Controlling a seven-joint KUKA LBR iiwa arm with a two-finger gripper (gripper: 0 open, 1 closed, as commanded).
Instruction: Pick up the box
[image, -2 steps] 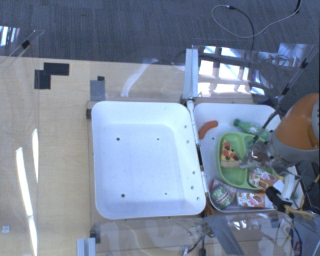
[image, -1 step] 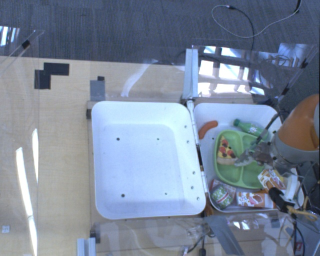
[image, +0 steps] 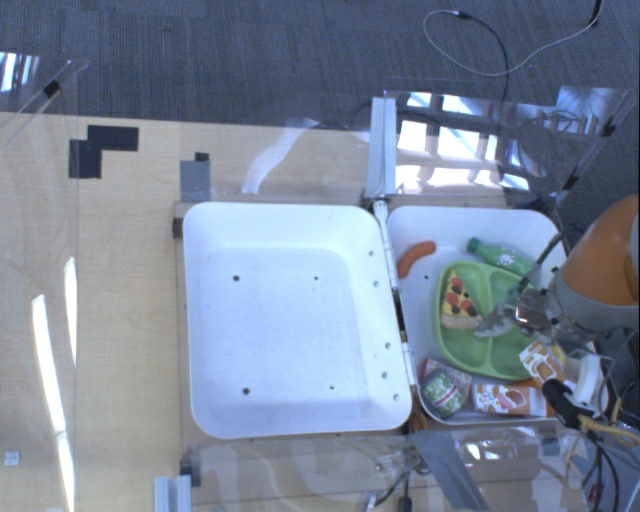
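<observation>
A small red and white box (image: 500, 398) lies flat at the front edge of the right bin (image: 420, 225). My gripper (image: 500, 320) hangs over the green plate (image: 480, 345) in that bin, up and a little behind the box and apart from it. Nothing shows in the gripper. The grey arm with its orange band (image: 605, 265) comes in from the right and hides the bin's right side.
On the green plate lies a pizza slice (image: 460, 298). A sausage (image: 415, 257) and a green bottle (image: 500, 257) lie at the back, a round can (image: 445, 388) left of the box, an orange and white packet (image: 540, 360) right of it. The left bin (image: 290, 320) adjoins.
</observation>
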